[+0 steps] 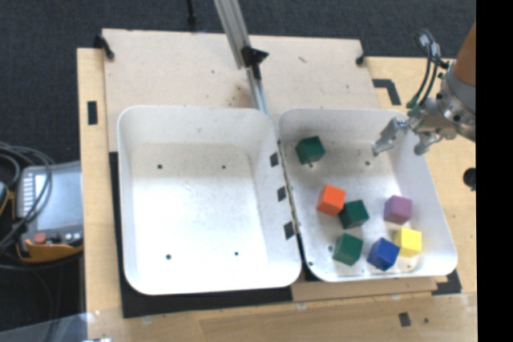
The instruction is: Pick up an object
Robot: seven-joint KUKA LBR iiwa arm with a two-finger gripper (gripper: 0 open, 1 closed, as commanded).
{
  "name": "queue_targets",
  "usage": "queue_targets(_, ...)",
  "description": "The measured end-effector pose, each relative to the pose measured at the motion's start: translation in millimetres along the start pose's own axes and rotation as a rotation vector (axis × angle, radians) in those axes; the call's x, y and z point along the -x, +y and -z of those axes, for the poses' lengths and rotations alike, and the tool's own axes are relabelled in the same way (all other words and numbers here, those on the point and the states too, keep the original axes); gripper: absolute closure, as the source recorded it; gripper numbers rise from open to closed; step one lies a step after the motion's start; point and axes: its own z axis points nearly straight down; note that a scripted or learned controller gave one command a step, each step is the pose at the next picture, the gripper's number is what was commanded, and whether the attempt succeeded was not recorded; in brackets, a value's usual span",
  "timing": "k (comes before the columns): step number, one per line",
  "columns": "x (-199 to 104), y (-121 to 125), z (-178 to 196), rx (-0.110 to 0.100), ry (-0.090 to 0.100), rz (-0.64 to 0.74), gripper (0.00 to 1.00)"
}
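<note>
I see my gripper (403,137), fingers seemingly spread and holding nothing, above the right bin (437,196): three green cubes (310,149), and one each of orange (331,199), purple (397,209), blue (384,252) and yellow (409,240).

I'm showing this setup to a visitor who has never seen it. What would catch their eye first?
Probably the bright cubes in the right bin: an orange cube, a yellow cube, a blue cube and a purple cube clustered near its front. Next, the gripper at that bin's far right rim, and the bare left bin.

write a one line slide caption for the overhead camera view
End effector poised over the right bin's far edge; seven blocks inside: three green, plus orange, purple, yellow and blue.
</note>
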Motion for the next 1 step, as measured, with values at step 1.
queue_targets(1,-0.2,0.1,0.0,0.000,0.000,0.000,0.00)
